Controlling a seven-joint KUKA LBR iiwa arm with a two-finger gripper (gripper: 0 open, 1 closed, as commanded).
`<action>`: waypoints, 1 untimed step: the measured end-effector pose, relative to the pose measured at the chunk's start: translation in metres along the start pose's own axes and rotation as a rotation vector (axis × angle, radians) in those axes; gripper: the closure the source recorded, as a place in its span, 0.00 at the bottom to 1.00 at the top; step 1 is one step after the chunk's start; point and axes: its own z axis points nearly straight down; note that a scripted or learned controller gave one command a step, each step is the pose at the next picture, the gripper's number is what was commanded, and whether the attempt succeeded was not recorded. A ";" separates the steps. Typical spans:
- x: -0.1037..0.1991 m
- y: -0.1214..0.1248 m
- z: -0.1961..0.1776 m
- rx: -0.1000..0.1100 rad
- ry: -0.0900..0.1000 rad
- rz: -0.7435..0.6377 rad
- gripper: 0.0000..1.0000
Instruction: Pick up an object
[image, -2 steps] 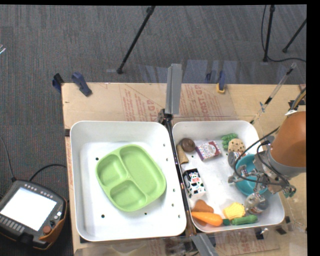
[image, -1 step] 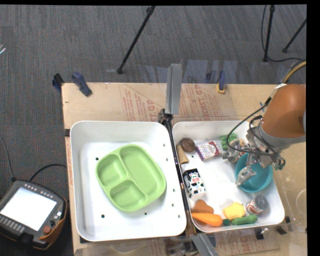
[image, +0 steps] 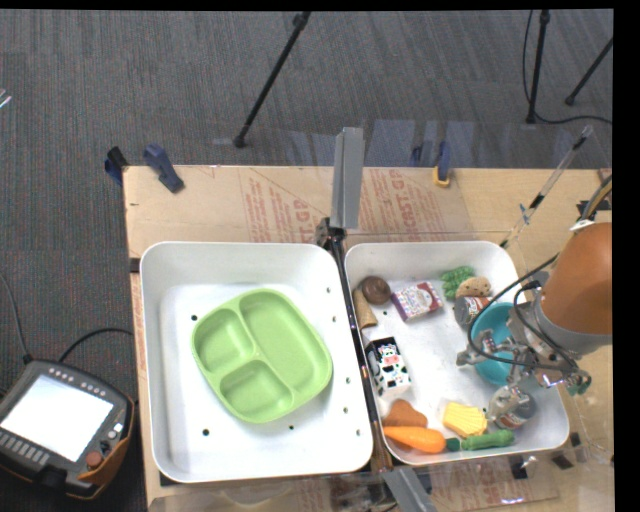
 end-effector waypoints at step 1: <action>-0.040 -0.010 -0.001 0.001 -0.003 -0.075 0.00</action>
